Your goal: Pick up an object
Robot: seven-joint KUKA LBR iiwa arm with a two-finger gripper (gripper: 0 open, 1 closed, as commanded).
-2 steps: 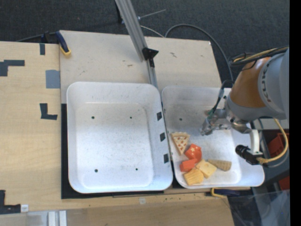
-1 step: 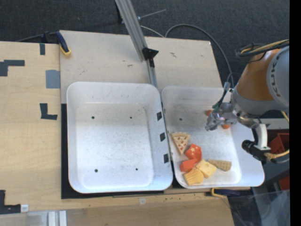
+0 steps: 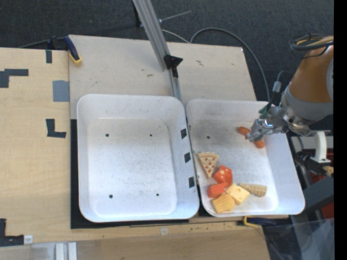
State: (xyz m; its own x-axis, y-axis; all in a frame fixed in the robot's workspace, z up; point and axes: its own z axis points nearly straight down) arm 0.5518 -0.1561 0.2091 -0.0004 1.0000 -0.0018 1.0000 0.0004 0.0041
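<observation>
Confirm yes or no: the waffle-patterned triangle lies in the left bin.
No. The waffle-patterned triangle lies in the right bin, near the red pieces and yellow blocks.

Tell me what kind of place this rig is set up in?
Probably a robotics lab bench, not a kitchen: two shallow white bins sit on a plywood bench marked with tape, toy food pieces lie in the right bin, and an aluminium camera pole stands behind.

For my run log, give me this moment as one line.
arm: reaching in from right | gripper: low over right bin, at orange piece | grasp: unconfirmed | pile: near front of right bin | left bin: untouched
</observation>
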